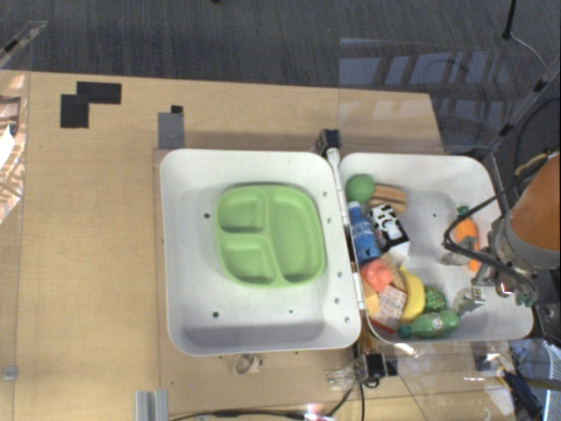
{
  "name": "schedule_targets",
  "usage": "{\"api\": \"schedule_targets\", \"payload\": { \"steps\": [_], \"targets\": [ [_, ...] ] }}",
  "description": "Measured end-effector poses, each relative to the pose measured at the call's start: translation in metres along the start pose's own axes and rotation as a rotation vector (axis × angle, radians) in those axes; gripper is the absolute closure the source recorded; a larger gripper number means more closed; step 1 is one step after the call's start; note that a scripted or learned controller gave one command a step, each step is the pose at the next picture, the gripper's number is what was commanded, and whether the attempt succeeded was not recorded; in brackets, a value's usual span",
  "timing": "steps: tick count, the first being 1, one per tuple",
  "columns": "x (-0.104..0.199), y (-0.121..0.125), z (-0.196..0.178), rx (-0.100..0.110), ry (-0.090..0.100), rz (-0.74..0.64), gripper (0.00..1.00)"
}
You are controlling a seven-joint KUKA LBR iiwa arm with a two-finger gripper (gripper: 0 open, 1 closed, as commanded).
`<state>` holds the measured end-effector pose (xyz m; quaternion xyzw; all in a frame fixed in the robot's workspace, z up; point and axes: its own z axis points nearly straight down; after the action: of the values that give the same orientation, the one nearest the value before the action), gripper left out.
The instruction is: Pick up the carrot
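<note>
Wood bench (96, 261) w/ two white bins (175, 261)

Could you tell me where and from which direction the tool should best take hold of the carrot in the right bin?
The carrot lies apart from the toy pile, near the right bin wall, partly behind a black cable. Probably grip its orange body across the narrow width, coming straight down from above; the tool sits just below it in the view.
</note>
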<state>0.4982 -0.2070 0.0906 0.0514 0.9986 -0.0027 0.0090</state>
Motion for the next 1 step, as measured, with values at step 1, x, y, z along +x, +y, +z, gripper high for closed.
{"api": "schedule_targets", "payload": {
  "steps": [1],
  "targets": [
    [0.0052, -0.0007, 0.0000, 0.000, 0.001, 0.402, 0.00]
  ]
}}
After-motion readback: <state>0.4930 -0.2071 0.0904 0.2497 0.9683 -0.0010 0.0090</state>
